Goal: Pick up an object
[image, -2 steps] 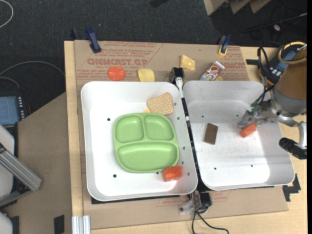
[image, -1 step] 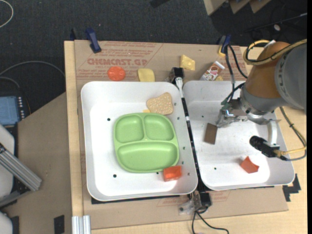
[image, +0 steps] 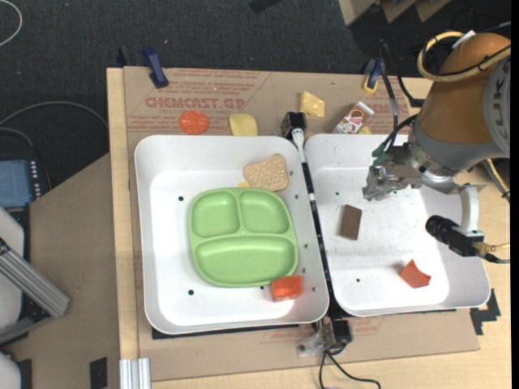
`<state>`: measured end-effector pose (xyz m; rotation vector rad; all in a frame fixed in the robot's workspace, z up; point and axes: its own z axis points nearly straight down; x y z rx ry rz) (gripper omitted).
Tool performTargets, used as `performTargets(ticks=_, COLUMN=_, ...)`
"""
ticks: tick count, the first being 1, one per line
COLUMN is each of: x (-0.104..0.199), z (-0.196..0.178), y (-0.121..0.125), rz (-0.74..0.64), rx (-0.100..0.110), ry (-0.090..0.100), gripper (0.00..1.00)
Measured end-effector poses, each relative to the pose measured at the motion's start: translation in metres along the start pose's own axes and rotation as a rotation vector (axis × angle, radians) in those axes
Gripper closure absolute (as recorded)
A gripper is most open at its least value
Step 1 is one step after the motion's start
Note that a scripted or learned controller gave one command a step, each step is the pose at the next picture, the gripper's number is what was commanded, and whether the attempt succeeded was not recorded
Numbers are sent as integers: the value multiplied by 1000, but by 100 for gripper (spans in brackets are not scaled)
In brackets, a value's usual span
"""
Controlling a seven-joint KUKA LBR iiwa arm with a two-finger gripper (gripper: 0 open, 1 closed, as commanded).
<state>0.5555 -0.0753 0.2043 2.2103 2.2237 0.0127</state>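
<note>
Jaws (image: 378, 186) low over right bin (image: 389, 298), state unclear; brown block (image: 350, 222) just below-left, apart.

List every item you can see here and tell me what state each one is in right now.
Green three-compartment plastic plate: flat in the left white bin.
Tan bread-shaped piece: on the plate's far rim.
Orange block: at the plate's near edge.
Brown rectangular block: lying loose in the right white bin.
Red wedge-shaped piece: loose, same bin.
Gripper: over the right bin, nothing visibly held.
</note>
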Motion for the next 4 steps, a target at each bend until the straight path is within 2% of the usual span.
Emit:
performTargets(ticks=1, x=-3, z=7, y=-1, rz=5, rx=9, ry=-1, gripper=0)
performTargets(ticks=2, x=-17, z=126, y=20, rz=7, rx=15, ry=-1, gripper=0)
performTargets(ticks=3, x=-17, z=109, y=21, rz=7, rx=7, ry=-2, gripper=100)
performTargets(ticks=4, x=53, z=14, y=48, rz=-3, rx=-3, ry=1, gripper=100)
